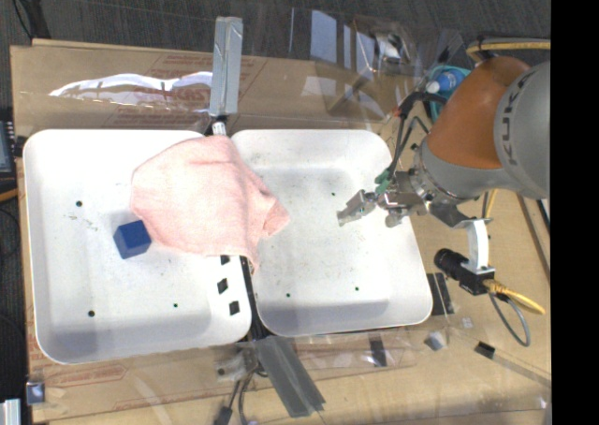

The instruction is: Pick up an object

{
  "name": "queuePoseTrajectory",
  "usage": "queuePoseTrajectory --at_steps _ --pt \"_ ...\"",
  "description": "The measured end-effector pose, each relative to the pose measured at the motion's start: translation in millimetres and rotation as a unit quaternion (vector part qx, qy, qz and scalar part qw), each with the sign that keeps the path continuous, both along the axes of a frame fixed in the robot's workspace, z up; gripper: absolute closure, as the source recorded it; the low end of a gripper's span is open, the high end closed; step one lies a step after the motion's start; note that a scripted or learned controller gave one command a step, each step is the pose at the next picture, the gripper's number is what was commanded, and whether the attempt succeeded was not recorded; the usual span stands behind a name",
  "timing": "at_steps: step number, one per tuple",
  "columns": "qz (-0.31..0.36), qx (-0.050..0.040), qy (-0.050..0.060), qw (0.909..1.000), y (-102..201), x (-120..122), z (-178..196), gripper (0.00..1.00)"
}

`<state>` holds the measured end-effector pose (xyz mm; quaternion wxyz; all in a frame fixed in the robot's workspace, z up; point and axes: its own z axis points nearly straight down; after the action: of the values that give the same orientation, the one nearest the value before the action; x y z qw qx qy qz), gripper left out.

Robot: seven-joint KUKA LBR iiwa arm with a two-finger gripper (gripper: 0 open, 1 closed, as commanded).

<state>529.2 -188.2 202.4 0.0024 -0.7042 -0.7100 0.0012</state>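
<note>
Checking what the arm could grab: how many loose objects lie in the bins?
2: a small blue cube in the left bin, and a pink cloth draped over the divider. The cloth may hide others.

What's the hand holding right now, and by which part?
Nothing. The hand is over the right bin with nothing between its fingers; the pink cloth and the blue cube lie apart from it.

A crumpled pink cloth (pixel 204 197) lies heaped in the left bin (pixel 56 255), its right edge draped over the divider into the right bin (pixel 374 301). A small blue block (pixel 133 238) sits just beside its lower left edge.
</note>
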Motion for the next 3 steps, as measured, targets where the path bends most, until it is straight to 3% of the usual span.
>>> queuePoseTrajectory --at_steps 1,2,3 --pt "0.006 -0.0001 -0.001 1.0000 89 40 38 0.00" --pt "0.125 0.0002 0.000 0.9921 99 94 -85 0.00" --pt "0.126 -0.0001 -0.001 0.9921 88 63 -111 0.00"
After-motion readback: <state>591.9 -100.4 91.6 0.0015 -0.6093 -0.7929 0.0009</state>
